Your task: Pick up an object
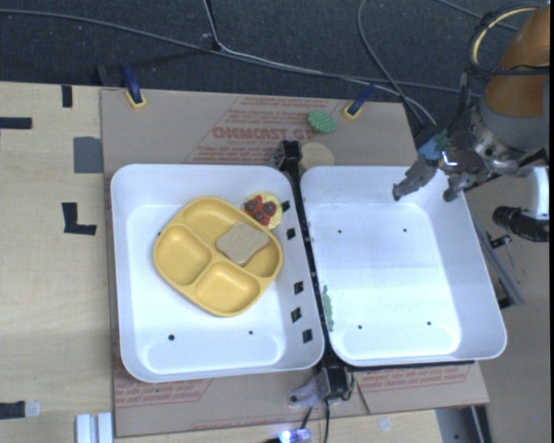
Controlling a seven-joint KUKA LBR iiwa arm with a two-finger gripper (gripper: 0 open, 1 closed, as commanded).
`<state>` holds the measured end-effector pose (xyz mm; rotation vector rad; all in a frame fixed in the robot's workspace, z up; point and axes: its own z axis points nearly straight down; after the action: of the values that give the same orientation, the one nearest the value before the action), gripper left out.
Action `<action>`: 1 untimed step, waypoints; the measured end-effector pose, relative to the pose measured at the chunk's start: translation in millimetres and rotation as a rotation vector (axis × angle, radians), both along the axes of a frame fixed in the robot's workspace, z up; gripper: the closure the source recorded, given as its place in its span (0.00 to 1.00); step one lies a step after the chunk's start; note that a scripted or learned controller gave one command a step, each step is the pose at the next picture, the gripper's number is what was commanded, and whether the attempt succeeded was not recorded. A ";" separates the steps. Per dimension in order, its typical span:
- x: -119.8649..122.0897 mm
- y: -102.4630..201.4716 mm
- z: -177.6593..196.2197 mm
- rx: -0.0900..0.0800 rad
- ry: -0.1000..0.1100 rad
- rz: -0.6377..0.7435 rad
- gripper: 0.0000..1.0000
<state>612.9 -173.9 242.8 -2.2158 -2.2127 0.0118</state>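
Note:
A yellow divided plate (189,252) lies in the left bin (134,187). A flat brown toast-like piece (241,243) rests on the plate's middle. A small red and yellow item (262,208) sits at the plate's upper right rim. A small green scrap (327,301) lies at the left wall of the right bin (480,330). My gripper (432,188) hangs over the right bin's far right corner, open, with nothing between its fingers. It is far from the plate and its pieces.
A green dotted item (321,121) lies on the cardboard behind the bins, beside a pale disc (318,154). Black clips run along the seam between the bins. Cables cross the dark floor at the back. The arm's body (517,81) stands at the right.

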 end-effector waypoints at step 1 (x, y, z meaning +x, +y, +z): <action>2.3 0.3 6.5 -0.002 -0.011 0.003 0.00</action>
<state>615.3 -173.7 249.3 -2.2191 -2.2226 0.0019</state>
